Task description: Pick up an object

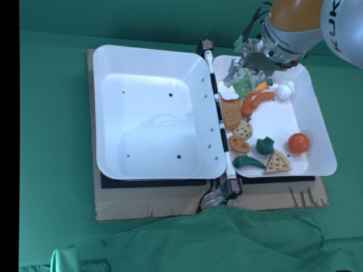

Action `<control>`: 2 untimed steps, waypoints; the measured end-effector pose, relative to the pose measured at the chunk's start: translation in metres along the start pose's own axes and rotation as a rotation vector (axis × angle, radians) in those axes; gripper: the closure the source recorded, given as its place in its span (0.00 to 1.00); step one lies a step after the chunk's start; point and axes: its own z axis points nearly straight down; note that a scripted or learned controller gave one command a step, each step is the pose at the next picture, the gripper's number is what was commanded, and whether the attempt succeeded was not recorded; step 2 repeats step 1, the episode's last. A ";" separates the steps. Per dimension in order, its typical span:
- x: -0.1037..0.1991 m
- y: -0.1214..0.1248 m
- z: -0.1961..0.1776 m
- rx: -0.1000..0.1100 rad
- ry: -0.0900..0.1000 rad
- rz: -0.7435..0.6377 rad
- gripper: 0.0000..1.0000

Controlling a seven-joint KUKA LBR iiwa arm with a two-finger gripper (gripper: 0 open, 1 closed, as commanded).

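The counter (57, 123) is covered in green cloth, with cardboard (153, 208) under two white bins (153, 55). The jaws (238, 75) are low in the right bin (317, 146), over a green toy (243, 87); I cannot tell if they are open.

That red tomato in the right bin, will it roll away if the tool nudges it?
Probably. The tomato looks round and smooth, so a side push would likely roll it. It sits near the right bin's wall, which may stop it. Its glossy skin could slip.

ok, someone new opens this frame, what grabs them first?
Probably the grey and orange arm coming in from the upper right, its gripper low over a light green toy at the far end of the right bin. Next, the clutter of toy food there: a red tomato, a waffle, a pizza slice. The left bin reads as a big white blank beside it.
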 end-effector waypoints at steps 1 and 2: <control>0.048 0.001 -0.002 0.000 0.000 0.001 1.00; 0.048 0.001 -0.002 0.000 0.000 0.001 1.00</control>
